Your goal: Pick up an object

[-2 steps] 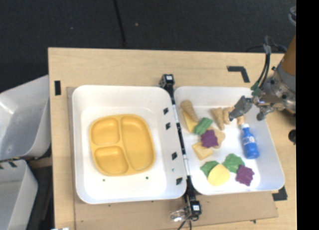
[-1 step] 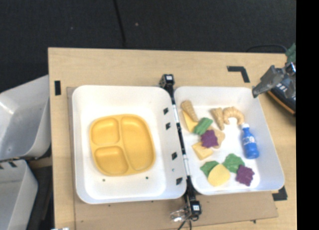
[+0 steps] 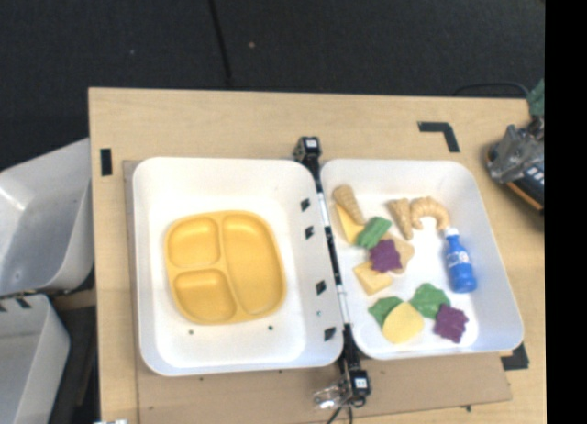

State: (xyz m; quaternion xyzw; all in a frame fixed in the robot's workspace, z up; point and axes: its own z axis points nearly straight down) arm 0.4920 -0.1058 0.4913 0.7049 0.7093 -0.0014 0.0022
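Counter [image 3: 202,124]: light wooden board on a dark floor, carrying two shallow white bins side by side, with black corner marks near its edges.
Left bin [image 3: 151,321]: white, with rounded corners; holds one item.
Yellow plate [image 3: 224,266]: three-compartment divided plate, lying flat near the middle of the left bin, tilted slightly with respect to the bin walls.
Centre divider [image 3: 326,257]: the two bins meet here; small black clips sit along the seam, with a fitting at each end.
Right bin [image 3: 491,220]: white; holds a loose group of toy food items and a bottle.
Ice-cream cone [image 3: 348,200]: tan, at the upper left of the right bin, just above a yellow cheese wedge [image 3: 348,226].
Green leaf piece [image 3: 373,231]: touching the cheese wedge, just above a purple grape bunch [image 3: 386,255].
Second cheese wedge [image 3: 371,277]: just below the grape bunch.
Croissant [image 3: 429,211]: tan, curved, beside a tan ridged piece [image 3: 400,217], at the upper middle of the right bin.
Blue bottle [image 3: 459,263]: white cap, lying near the right wall, apart from the other items.
Lower group: green piece [image 3: 384,307], yellow lemon [image 3: 403,325], green piece [image 3: 428,298] and second purple grape bunch [image 3: 450,322], close together.
Hand [image 3: 516,158]: grey, at the right edge of the view over the counter, outside the right bin; finger state cannot be determined.
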